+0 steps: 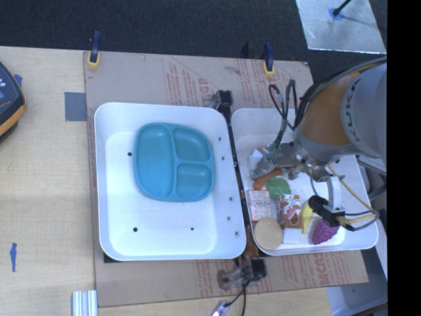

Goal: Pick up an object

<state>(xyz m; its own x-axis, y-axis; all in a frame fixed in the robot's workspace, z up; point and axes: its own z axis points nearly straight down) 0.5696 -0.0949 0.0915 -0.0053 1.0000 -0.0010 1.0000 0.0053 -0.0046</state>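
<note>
My arm reaches in from the right and bends down into the right bin (245,125). The gripper (268,161) hangs low over the bin's upper left part, just above an orange, carrot-like piece (266,175) and a green item (278,187). Nearer the front lie a red-and-white packet (259,207), a brown packet (289,210), a yellow piece (306,217), purple grapes (323,232) and a round tan disc (268,234). The wrist hides whatever lies directly under it.
The left bin (112,196) holds a blue divided plate (174,161). Black cables (284,107) loop off the wrist over the right bin's back wall. A clamp (223,99) sits between the bins at the back, and a yellow-edged device (8,101) lies at far left.
</note>
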